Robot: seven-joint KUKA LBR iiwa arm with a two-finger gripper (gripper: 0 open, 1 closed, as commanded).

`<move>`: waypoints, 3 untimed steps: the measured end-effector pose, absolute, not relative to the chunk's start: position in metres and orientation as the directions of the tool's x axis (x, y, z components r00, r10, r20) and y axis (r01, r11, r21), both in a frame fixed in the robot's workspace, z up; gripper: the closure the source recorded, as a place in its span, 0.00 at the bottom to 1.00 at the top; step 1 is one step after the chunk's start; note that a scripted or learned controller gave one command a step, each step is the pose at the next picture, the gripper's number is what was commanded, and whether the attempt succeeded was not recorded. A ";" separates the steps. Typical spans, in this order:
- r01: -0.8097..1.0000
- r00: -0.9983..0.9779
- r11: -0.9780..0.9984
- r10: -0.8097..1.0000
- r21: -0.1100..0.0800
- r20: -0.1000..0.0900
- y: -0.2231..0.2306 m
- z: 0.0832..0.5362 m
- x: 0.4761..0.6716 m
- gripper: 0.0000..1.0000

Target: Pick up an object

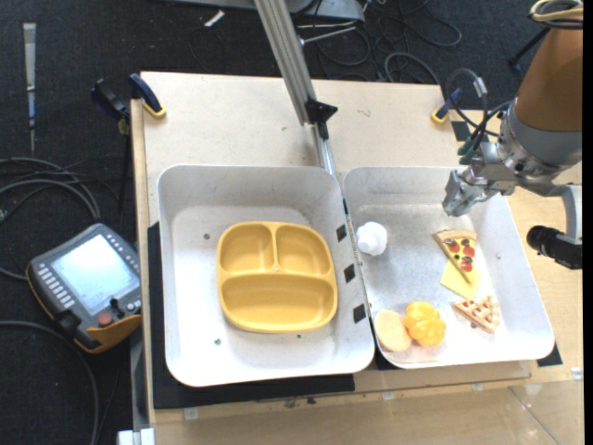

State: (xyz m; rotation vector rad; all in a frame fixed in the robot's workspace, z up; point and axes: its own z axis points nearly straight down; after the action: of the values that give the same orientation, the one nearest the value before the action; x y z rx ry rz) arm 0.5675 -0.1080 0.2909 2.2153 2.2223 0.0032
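The gripper (458, 202) hangs over the far edge of the right bin (408, 193), just beyond the pizza slice (460, 260); whether its claw is wide or narrow, I cannot tell. Nothing seems to sit in it. A white ball (372, 238) lies by that bin's left wall, a waffle (477, 312) near its right edge, a yellow pepper (424, 323) and a pale round piece (392, 331) at its near edge. The left bin (185, 248) carries a yellow tray (276, 276)

I count 2 white bins (185, 211) (519, 276), 1 yellow tray (276, 276), 1 pizza slice (459, 258), 1 waffle (478, 312), 1 white ball (372, 238), 1 yellow pepper (423, 323).
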 end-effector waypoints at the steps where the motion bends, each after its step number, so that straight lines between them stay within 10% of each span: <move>1: 1.000 -0.008 0.008 1.000 -0.002 0.002 -0.055 0.289 0.554 1.00; 3: 1.000 -0.008 0.008 1.000 -0.003 0.001 0.041 0.247 0.535 1.00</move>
State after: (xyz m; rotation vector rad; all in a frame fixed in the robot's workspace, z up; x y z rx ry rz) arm 0.5352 0.0408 0.2472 2.2147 2.2317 -0.0019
